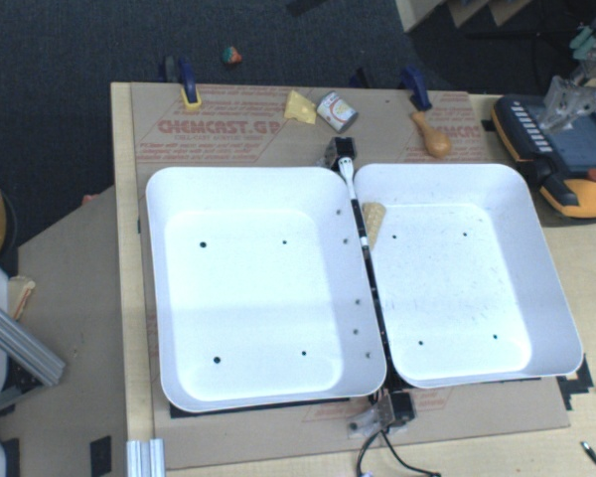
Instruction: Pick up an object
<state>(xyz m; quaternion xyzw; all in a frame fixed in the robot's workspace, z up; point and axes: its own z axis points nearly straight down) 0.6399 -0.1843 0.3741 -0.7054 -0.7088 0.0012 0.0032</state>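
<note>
Reaching in from the frame's right, as the rig has it, the arm would have to cross nearly the whole right bin (536, 266) to meet the only thing lying in either bin; whether the gripper is apart or together cannot be told here. That thing is a small tan piece (374, 218) in the right bin's upper left corner, just beside the wall shared with the left bin (169, 266). Its long axis seems to run up and down the frame, along that wall, so the wall probably crowds a grasp from the left. Both bins sit on a brown board (129, 167) held by blue clamps (189, 82). On the board above them lie a yellow wedge (300, 107), a small white box (337, 111) and a wooden-handled tool (432, 135). Dark carpet (79, 28) surrounds the bench.
</note>
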